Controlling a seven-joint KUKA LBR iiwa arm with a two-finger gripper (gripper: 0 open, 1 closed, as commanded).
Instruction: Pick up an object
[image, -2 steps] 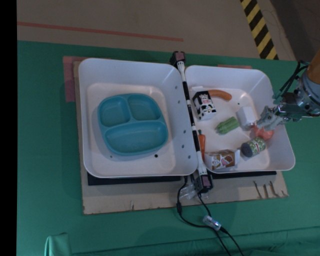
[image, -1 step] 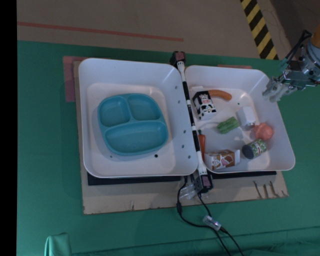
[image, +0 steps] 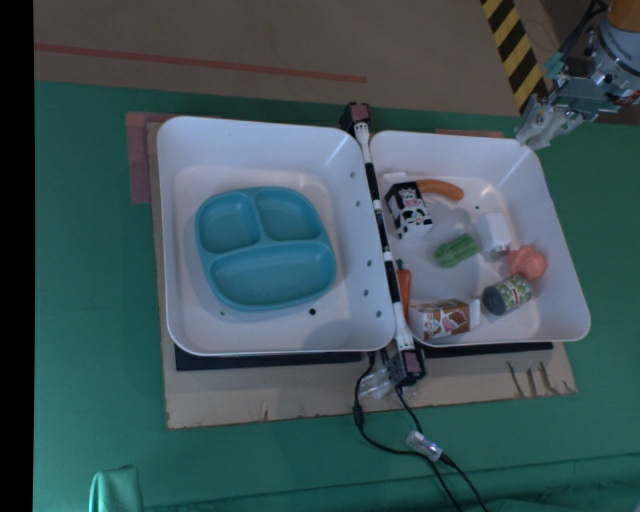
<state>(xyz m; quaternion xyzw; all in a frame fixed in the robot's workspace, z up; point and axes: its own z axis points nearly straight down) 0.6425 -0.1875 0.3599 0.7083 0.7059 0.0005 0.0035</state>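
My gripper (image: 538, 127) hangs above the far right corner of the right bin (image: 560, 290), open, with nothing between its fingers. In that bin lie a black-and-white cow-patterned box (image: 408, 210), an orange sausage-shaped toy (image: 441, 188), a green vegetable (image: 456, 249), a white cylinder (image: 495, 232), a pinkish-orange fruit (image: 528, 262), a small can (image: 507, 295), a brown snack carton (image: 442, 318) and a carrot (image: 402, 282) against the left wall. The gripper is apart from all of them, up and to the right.
The left bin (image: 190, 150) holds a teal divided plate (image: 265, 248). A hinge strip (image: 382, 240) runs between the bins. Cables (image: 420, 445) trail off the front of the cardboard. Yellow-black hazard tape (image: 515, 45) marks the floor near the arm.
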